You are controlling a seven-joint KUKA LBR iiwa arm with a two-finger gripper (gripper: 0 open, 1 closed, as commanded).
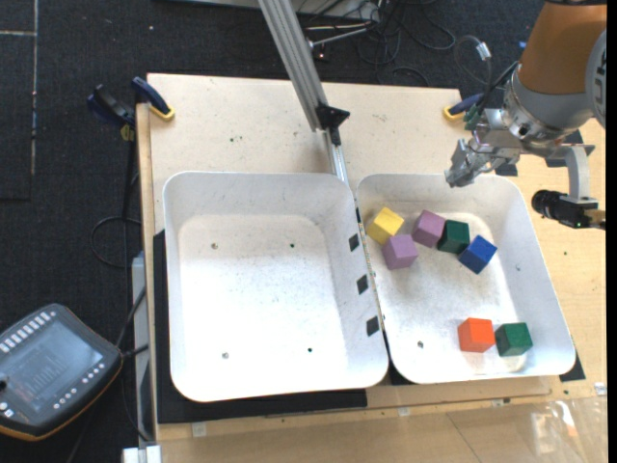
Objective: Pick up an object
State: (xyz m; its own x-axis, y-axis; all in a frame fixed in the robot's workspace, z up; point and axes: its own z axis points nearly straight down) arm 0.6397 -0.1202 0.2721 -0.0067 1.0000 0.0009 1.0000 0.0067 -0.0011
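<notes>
My claw [463,174] hangs over the right bin's [540,258] far rim; whether it is wide or narrow, I cannot tell. Nearest target: purple cube [429,228], touching a green cube [453,235]. Judged light, rigid, smooth-faced; grip two free opposite faces, away from the green neighbour.

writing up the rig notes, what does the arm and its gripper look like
The arm has a broad orange section above a grey wrist. Below it sits a metallic grey gripper, with thin cables looping beside the wrist.
</notes>
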